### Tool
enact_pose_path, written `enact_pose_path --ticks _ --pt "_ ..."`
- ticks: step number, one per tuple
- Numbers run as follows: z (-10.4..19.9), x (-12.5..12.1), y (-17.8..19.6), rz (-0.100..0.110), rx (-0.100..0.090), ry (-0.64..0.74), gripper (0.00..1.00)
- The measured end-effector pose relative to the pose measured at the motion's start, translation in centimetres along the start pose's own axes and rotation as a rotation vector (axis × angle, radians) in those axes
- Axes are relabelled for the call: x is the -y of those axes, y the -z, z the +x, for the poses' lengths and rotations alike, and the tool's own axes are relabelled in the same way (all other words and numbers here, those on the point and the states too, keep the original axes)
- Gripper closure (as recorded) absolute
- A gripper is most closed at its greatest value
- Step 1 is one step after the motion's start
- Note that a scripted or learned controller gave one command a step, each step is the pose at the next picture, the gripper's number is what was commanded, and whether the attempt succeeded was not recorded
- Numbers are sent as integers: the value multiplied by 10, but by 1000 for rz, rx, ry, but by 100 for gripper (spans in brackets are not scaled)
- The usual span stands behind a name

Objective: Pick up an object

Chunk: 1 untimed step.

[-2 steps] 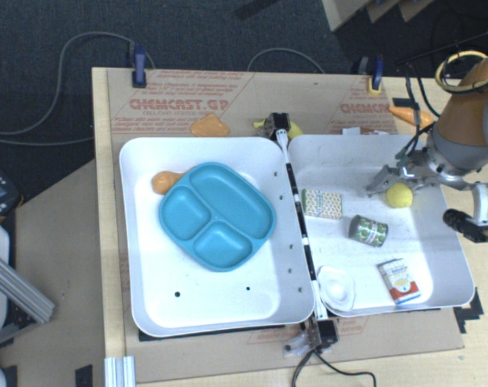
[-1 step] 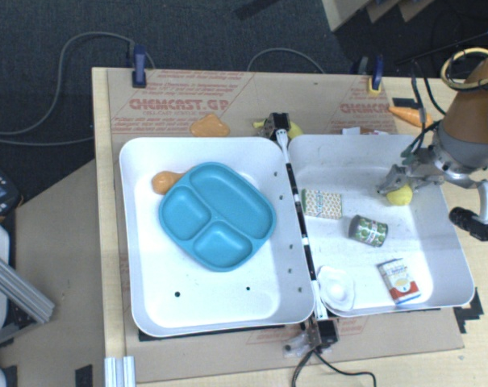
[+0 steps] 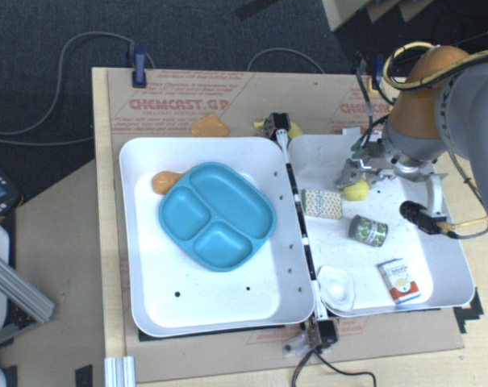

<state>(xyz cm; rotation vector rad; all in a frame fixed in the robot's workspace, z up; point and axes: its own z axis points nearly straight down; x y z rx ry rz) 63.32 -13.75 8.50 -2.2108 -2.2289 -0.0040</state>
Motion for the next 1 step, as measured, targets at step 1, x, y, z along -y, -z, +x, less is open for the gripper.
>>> enact_pose_path --ticks 1 --pt "85 54 106 -5 0 0 100"
